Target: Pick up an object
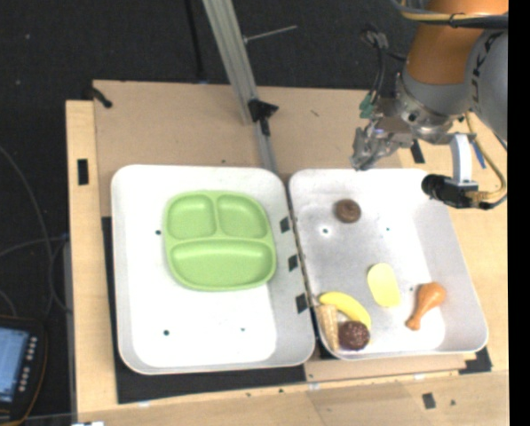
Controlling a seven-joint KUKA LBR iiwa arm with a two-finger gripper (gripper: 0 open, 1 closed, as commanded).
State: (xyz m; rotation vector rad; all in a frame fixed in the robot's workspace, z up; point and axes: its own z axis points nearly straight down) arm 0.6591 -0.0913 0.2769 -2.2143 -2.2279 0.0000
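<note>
Crowded by the right bin's (442, 238) near wall, a dark ball (354, 335) touches a banana (345, 308); a descent there risks clipping the wall. Jaws (367, 153) hover above this bin's far rim; their state I cannot tell.

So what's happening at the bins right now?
The arm's gripper hangs over the far edge of the right bin, with nothing visibly held. That bin holds a brown ball, a yellow oval piece, a drumstick, a banana and a dark round item in the near corner. The left bin holds a green divided plate. No pick has been made yet.
</note>
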